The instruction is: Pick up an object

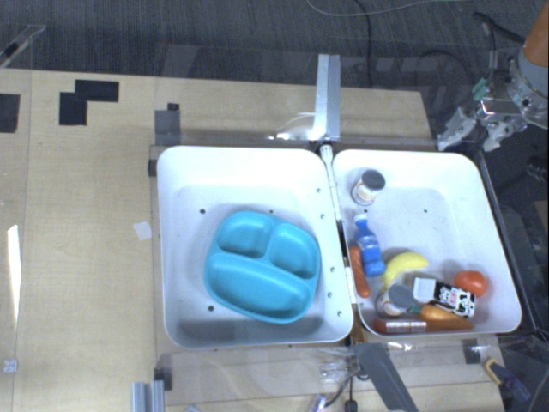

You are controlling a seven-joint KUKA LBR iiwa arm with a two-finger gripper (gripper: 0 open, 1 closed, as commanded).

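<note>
Glossy blue three-part tray (262, 265) in left bin (180, 230), hand (493, 123) beyond right bin (467, 187), grip unclear

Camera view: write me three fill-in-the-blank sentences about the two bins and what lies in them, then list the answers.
1. The blue divided tray lies in the ____ bin.
2. The blue bottle lies in the ____ bin.
3. The gripper hangs beyond the right bin's far ____ corner.

Missing words: left; right; right
</note>
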